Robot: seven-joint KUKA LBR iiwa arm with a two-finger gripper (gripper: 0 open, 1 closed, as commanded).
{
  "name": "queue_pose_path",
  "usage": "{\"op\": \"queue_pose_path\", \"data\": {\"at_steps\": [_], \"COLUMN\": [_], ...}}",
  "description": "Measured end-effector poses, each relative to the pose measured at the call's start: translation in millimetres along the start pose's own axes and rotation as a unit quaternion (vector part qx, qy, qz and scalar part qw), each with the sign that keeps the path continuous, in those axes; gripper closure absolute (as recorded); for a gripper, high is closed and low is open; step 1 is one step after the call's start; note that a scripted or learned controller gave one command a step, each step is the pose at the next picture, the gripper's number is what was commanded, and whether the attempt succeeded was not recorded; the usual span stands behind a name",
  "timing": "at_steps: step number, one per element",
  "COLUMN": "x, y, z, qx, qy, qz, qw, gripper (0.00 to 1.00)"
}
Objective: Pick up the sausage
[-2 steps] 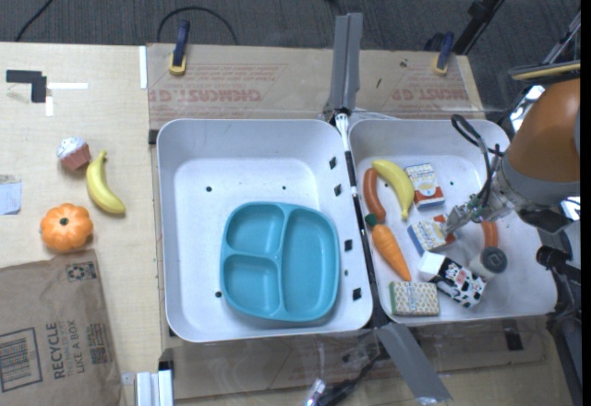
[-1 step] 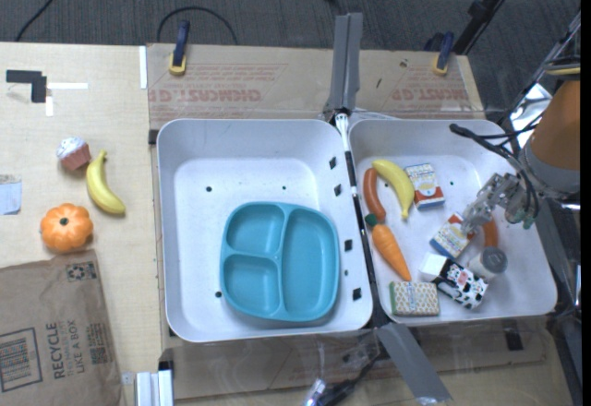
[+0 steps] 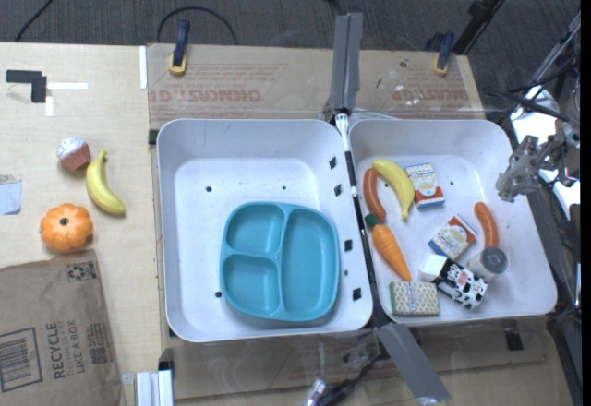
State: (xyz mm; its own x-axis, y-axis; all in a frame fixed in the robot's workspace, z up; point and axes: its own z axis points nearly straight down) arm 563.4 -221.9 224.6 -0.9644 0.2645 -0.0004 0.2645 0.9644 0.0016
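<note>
Two reddish sausages lie in the right bin (image 3: 499, 141). One sausage (image 3: 372, 194) rests along the left wall beside a yellow banana (image 3: 397, 185). The other sausage (image 3: 486, 224) lies near the right wall, just above a grey can (image 3: 493, 259). My gripper (image 3: 519, 172) hangs over the bin's right rim, up and to the right of that second sausage and apart from it. Nothing shows in its grasp.
The right bin also holds a carrot (image 3: 391, 250), two small boxes (image 3: 424, 185) (image 3: 453, 236), a white cube (image 3: 432, 266), a cow toy (image 3: 462, 285) and a green-edged block (image 3: 413, 298). A blue divided plate (image 3: 280, 261) sits in the left bin (image 3: 185, 210). Toy food lies on the bench at left.
</note>
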Motion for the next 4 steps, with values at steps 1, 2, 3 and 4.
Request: {"op": "queue_pose_path", "data": {"at_steps": [1,2,3,4], "x": [0,-32,-19,-25], "y": [0,9,4,7], "z": [0,44,130,95], "qx": [0.0,0.0,0.001,0.0], "qy": [0.0,0.0,-0.004,0.0], "qz": [0.0,-0.001,-0.023,-0.052], "qw": [1.0,1.0,0.9997,0.9987], "gripper": [0.0,0.0,0.0,0.0]}}
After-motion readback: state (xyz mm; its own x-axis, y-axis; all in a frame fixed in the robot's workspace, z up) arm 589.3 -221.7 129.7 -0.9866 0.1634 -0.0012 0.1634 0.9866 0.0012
